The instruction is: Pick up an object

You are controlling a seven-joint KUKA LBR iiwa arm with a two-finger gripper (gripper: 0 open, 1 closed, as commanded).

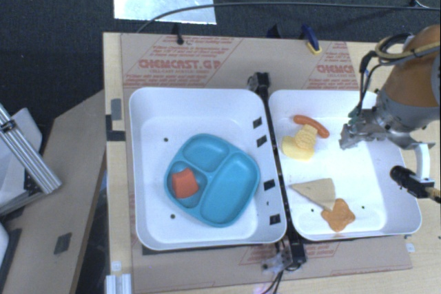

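Nearest of all, at the front of the right white bin [396,220], lies a flat orange cracker-shaped toy [338,215], touching a tan wedge like a slice of bread [318,191]. Farther back in that bin sit a yellow lumpy cheese-like toy [299,145] and a small orange-red sausage [311,124], side by side. To their right, the grey metal claw [351,133] hangs low over the bin floor, with no toy between its tips; whether those tips are apart or together is too hard to see. Over in the left white bin [148,148] rests a blue plastic tray with three parts [224,186], and a small red-orange block [185,183] sits in its left part.
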